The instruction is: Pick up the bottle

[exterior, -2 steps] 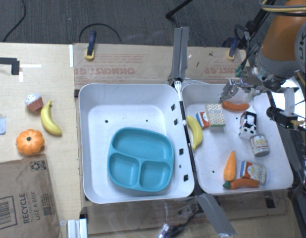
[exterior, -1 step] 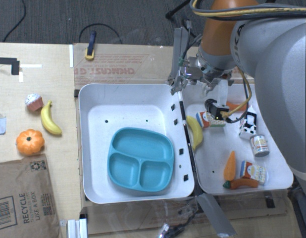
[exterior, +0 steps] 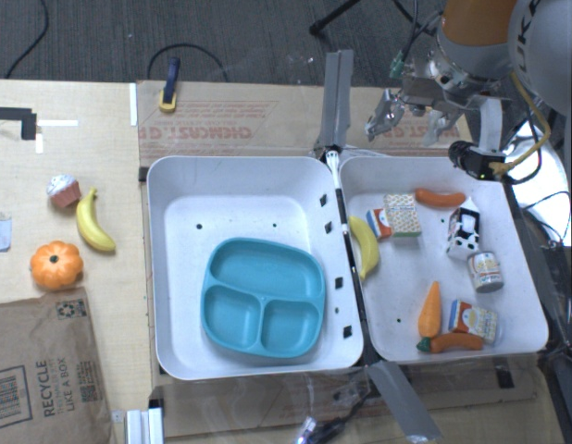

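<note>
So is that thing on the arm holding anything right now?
No, nothing is held. The tool hangs above the far edge of the right bin, with nothing between its fingers.

Glossy white plastic bins; matt teal plastic tray; bare wood bench.

A robotics lab: two white bins on a cardboard-covered bench, toy food laid out, loose cables, a tripod leg behind.
</note>
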### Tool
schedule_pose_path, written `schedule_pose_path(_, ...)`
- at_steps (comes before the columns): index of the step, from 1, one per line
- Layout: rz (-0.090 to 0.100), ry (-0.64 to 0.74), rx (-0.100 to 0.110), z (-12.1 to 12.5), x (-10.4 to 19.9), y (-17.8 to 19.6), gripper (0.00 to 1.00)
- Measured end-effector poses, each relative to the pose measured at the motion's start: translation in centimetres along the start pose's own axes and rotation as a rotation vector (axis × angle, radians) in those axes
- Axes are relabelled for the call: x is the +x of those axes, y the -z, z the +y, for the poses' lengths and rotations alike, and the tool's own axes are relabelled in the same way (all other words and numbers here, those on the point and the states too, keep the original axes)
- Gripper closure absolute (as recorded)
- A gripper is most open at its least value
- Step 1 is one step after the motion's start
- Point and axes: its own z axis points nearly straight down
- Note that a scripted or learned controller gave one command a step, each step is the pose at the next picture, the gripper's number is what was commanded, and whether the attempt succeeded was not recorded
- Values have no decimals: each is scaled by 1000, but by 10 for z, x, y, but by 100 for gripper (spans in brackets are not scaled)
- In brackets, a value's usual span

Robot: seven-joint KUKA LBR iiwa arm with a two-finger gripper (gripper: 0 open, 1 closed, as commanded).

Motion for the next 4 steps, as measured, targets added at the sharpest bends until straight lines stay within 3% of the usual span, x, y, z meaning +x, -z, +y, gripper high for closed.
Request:
schedule_pose_path(1,0,-189,4,-68,26,-107,0)
schedule_pose_path(2,0,-146,0,8,-98,-16,0)
schedule_pose_path(3,0,-585,5,-14,-15,-106,0)
schedule_pose_path(4,-1,-574,2,-25,-18,66,0)
